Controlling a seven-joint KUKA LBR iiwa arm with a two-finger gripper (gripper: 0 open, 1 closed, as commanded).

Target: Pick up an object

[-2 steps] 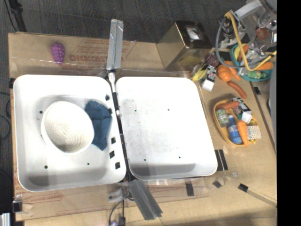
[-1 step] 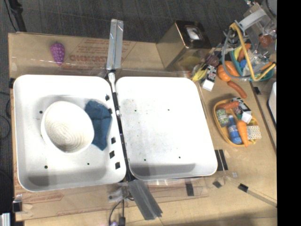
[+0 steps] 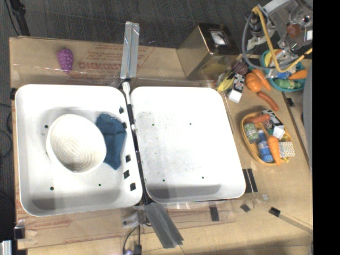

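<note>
A white woven dome-shaped object [image 3: 77,142] lies in the left bin [image 3: 32,195], left of centre. A crumpled blue cloth [image 3: 112,139] rests against its right side, near the divider between the bins. My gripper [image 3: 287,31] hangs at the top right of the camera view, beyond the far right corner of the right bin [image 3: 186,142] and over the clutter on the bench. It is far from both objects, amid yellow and grey cables.
A yellow tray [image 3: 265,137] of small toys sits right of the right bin. A teal bowl [image 3: 284,81] with orange toys and a brown box [image 3: 210,47] stand at the back right. A purple object [image 3: 65,59] lies on the cardboard behind the left bin.
</note>
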